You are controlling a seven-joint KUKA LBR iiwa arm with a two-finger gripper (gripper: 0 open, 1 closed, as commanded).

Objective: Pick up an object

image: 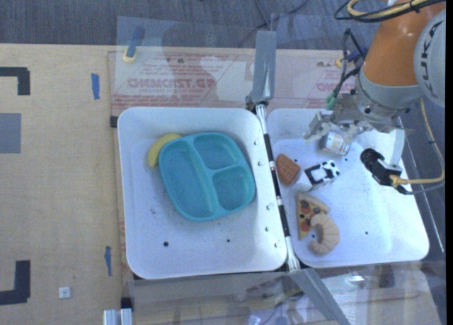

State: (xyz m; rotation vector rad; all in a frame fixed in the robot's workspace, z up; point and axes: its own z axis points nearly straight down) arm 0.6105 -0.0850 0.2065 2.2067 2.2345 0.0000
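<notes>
White plastic forms the two shallow bins set side by side on the wooden tabletop (56, 175). Left bin (141, 246): a turquoise divided tray (207, 175) lies slightly askew near the centre, and a yellow banana-like piece (157, 148) shows at the tray's upper left edge, partly covered by it. Right bin (382, 231): four small objects sit in its left half. A brown wedge-shaped piece (287, 169) lies just beside the wall shared by the bins; a black-and-white item (322, 173) lies near it to the right. Lower down, a toy pizza slice (307, 213) touches a tan croissant-like piece (325, 234).

Grey arm (400, 40) with an orange band enters from the right and bends over the upper part of the right bin. Its hand (334, 139) hangs low above the bin floor, just above the black-and-whiteitem and apart from it. Whether the hand is open or closed cannot be told from this angle, and no object is seen in its grip. A black cable fitting (379, 166) hangs to the hand's right.
</notes>
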